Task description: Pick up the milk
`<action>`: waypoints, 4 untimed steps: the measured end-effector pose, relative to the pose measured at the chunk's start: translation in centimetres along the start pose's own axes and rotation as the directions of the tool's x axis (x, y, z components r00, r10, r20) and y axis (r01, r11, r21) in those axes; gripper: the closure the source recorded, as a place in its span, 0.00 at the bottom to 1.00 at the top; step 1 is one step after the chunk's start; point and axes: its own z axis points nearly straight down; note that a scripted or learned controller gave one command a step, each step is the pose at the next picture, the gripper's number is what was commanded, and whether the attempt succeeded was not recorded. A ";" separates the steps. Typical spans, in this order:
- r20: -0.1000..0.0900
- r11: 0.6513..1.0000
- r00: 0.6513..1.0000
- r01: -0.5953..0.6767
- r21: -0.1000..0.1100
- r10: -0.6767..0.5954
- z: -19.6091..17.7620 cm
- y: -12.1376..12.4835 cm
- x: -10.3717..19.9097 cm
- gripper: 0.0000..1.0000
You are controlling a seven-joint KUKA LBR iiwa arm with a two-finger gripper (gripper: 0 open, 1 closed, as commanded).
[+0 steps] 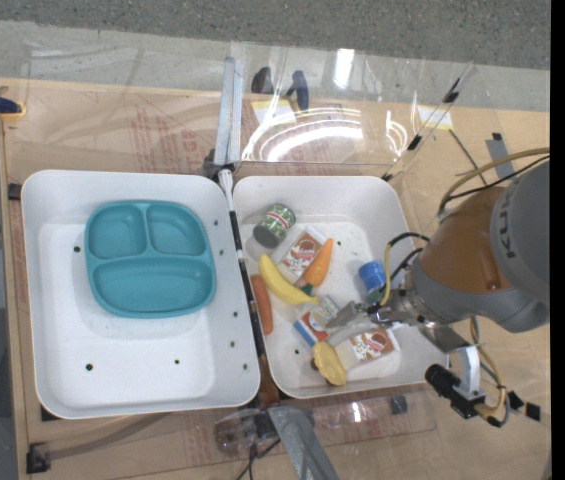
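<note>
We see the milk carton (373, 348) lying flat near the front-right corner of the right bin (390, 200): a small white box w/ a red-and-brown printed panel, maybe a strawberry pic, though the print is too small to read. A second, similar carton (300, 254) w/ red print lies nearer the bin's middle, so we can't be sure which one is the milk.

The gripper (347, 315) sits low in the right bin, just left of the front carton's upper-left corner, its metal fingers (342, 313) pointing left toward a small red-and-blue box (311, 328). We can't tell if the fingers are apart or together, and nothing shows between them.

Other items in the right bin: a banana (280, 281), a carrot (319, 262), a green can (274, 223), a blue cup (372, 275), an orange-red sausage-like piece (262, 303) by the left wall, and a yellow piece (330, 364) touching the front carton's left end.

The left bin (52, 368) holds a teal divided plate (150, 258).
</note>
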 end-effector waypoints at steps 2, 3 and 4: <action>-0.001 1.000 1.000 0.004 -0.001 -0.004 -1.1 0.1 0.0 0.00; 0.015 0.998 0.998 0.065 -0.012 -0.065 -0.2 -0.5 1.0 0.00; 0.007 0.997 0.998 0.070 -0.007 -0.070 -1.2 -0.5 1.2 1.00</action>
